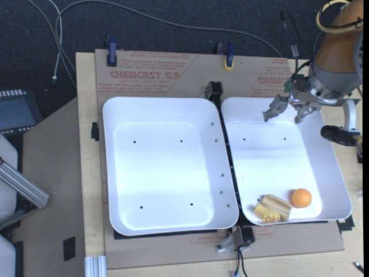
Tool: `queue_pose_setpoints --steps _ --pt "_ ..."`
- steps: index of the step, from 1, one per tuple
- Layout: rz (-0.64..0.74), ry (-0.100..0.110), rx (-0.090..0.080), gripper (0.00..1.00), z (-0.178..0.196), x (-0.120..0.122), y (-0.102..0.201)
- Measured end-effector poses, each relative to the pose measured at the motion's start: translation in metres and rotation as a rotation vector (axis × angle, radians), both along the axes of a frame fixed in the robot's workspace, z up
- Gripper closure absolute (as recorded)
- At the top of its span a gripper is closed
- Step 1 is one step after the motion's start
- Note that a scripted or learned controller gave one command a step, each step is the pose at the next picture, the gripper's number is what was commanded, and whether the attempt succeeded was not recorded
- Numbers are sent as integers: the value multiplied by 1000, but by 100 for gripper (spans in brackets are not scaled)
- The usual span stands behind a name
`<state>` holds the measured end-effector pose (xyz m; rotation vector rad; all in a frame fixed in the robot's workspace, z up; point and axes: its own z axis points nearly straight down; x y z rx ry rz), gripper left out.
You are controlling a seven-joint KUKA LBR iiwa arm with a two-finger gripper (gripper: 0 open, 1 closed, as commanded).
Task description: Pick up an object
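White bins [167,111], orange ball [301,198], tan block [275,203], yellow corn [266,213].

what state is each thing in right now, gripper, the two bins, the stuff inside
gripper: open, fingers spread, nothing between them, over the far end of the right bin
right bin: holds two things at its near end
orange ball: resting in the right bin, untouched
yellow and tan object: lying flat beside the ball, untouched
left bin: nothing seen in it
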<state>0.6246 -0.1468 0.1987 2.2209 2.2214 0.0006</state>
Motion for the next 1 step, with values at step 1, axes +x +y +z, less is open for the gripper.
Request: queue_pose_setpoints --steps 1 --pt "0 4 0 0 -112 -63 64"
